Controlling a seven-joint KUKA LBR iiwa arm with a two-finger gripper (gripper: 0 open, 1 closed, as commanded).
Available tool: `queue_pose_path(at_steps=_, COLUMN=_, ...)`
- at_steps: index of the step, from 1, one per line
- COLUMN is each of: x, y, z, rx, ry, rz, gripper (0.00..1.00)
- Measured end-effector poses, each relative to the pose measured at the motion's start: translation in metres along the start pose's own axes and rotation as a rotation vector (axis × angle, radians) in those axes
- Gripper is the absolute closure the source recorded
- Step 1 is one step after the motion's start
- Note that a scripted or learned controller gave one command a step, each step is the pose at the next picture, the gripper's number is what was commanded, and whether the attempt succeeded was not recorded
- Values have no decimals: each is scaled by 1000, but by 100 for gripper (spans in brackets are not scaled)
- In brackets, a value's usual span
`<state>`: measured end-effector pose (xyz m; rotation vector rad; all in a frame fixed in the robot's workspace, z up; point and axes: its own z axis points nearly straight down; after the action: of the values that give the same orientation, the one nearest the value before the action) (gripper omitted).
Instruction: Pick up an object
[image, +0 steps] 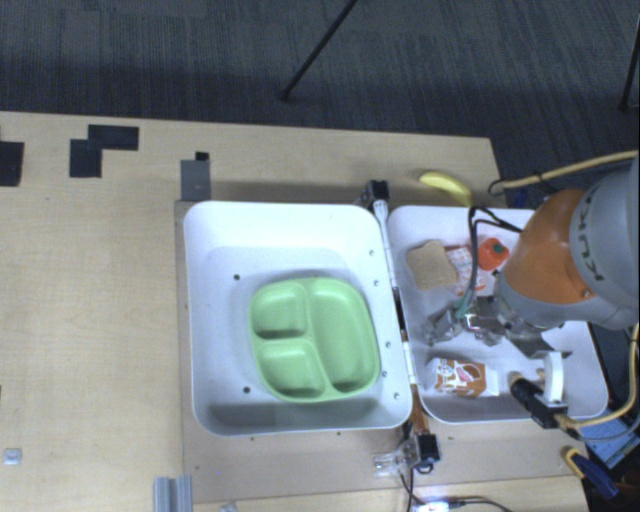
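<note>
Jaws first: the gripper hangs low over the middle of the right bin, and its metal parts blur into the clutter beneath, so I cannot tell whether it is spread or closed, nor whether anything sits in it. Nearest candidate for the pick is the snack packet, which lies just toward the near wall of that bin from the gripper, flat, with its long axis running roughly left to right across the bin floor. It looks like thin, glossy printed film, orange and white, likely slippery and limp. On the far side of the gripper rests a tan sponge, a soft, rough-faced block with rounded corners, and beside it a small orange-red thing that may be a toy fruit. Over in the left bin, well apart from the arm, a pale green divided plate of smooth hard plastic lies flat, three shallow compartments facing up.
</note>
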<state>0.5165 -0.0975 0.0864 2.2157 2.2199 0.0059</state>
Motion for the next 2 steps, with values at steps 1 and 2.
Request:
queue_pose_path(at_steps=1, x=1, y=2, z=-11, rx=-5, ry=0, rz=-2, gripper=100)
queue_pose_path(at_steps=2, x=1, y=2, z=-11, rx=-5, ry=0, rz=-2, gripper=0)
